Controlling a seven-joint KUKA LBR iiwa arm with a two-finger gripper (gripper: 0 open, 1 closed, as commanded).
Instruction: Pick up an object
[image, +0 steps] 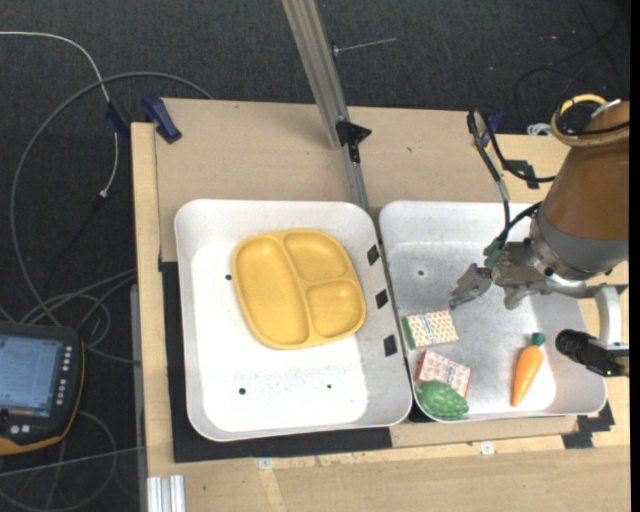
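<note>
Gripper (480, 285), fingers spread and empty right of centre, risks us nudging the small patterned card packet (431, 328) against the green leafy toy (442, 400).

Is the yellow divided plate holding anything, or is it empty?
Empty. The yellow plate lies right side up in the left bin, and all three of its compartments show bare yellow.

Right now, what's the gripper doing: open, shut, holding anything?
Gripper: open, nothing between its fingers, poised over the right bin above the patterned packet.
</note>
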